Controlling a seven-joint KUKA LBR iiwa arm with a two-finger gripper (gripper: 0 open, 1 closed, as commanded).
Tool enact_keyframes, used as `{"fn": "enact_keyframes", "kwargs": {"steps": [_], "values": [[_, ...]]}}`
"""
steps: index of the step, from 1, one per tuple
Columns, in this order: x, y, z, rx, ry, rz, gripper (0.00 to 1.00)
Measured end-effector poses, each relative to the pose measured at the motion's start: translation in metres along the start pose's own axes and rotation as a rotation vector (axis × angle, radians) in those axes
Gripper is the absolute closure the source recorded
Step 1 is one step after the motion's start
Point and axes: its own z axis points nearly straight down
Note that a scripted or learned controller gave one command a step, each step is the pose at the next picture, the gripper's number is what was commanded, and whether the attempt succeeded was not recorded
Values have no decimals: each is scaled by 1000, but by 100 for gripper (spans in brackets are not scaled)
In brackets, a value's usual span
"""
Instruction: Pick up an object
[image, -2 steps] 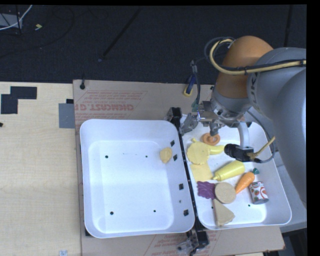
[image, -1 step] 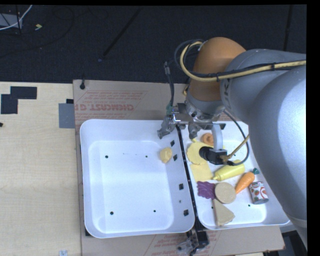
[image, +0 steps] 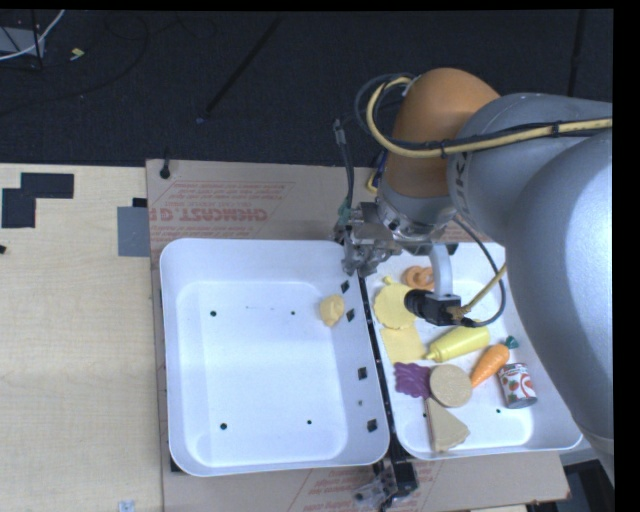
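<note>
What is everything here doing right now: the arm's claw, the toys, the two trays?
Two-finger gripper: low over the ridge between the bins.
Pale yellow lumpy toy: lying alone in the left white bin.
Yellow squeeze bottle: on its side in the right white bin.
Small red-labelled can: tilted.
Orange toy carrot: lying flat.

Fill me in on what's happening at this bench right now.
A grey arm with an orange band reaches in from the right, its gripper above the ridge where the two white bins meet. The left bin has one small yellow lump near its right wall. The right bin holds a jumble of toy food: a yellow bottle, a carrot, a small can and more. Nothing visibly sits between its fingers.
</note>
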Motion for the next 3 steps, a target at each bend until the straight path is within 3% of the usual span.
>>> {"fn": "enact_keyframes", "kwargs": {"steps": [1, 3], "values": [[1, -8, -85, -10, 1, 3, 100], [135, -1, -82, -4, 1, 0, 100]]}}
